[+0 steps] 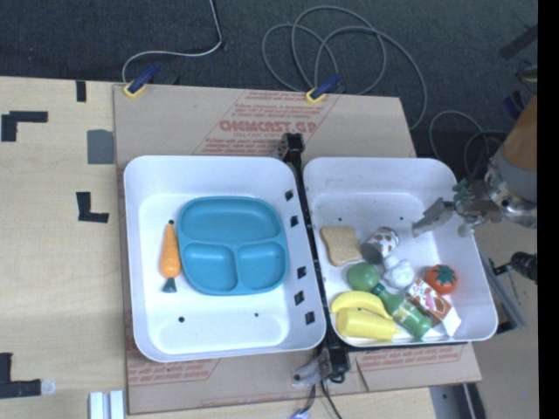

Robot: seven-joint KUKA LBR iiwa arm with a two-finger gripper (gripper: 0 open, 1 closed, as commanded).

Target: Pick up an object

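Note:
The right bin [367, 175] holds a heap of toy food: a bread slice [341, 244], a green pear-like fruit [363, 277], a yellow banana [360, 302], a green bottle [407, 314], a red tomato [442, 278], a white lump [400, 273] and a small red-and-white carton [431, 301]. My gripper [444, 219] hangs over the right bin's right side, above and to the right of the heap. It is open with nothing between its fingers. One grey finger [426, 217] slants down to the left toward the heap.
The left bin [140, 190] holds a blue divided plate [231, 244] and an orange carrot [169, 251] beside it. A black clip ridge [300, 234] separates the bins. Cables loop on the dark floor behind the bench.

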